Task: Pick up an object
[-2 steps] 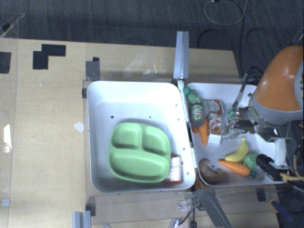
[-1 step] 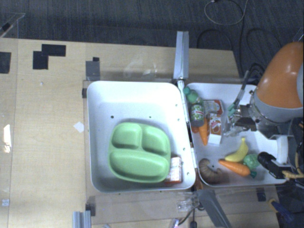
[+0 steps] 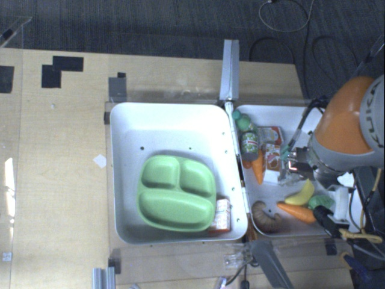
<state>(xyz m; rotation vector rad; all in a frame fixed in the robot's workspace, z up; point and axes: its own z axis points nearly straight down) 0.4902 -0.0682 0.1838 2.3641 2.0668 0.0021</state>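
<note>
The fingers point(image 3: 293, 165) hang over the right shallow white plastic bin point(image 3: 283, 110); spread or pressed together, I cannot tell. Just left lies 1 red foil packet point(image 3: 274, 156). The curved yellow toy banana point(image 3: 302, 192) lies nearest, just below them, its long axis slanting up-right.

Even, bright overhead light; soft shadows inside the left bin point(image 3: 120, 161); a glare patch on the tabletop point(image 3: 9, 179) at far left; overall mild blur.

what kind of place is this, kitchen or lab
Most likely a robotics lab bench, not a kitchen: a grey and orange robot arm reaches over two white bins, toy food such as a banana lies inside, and cables trail across the floor.
</note>
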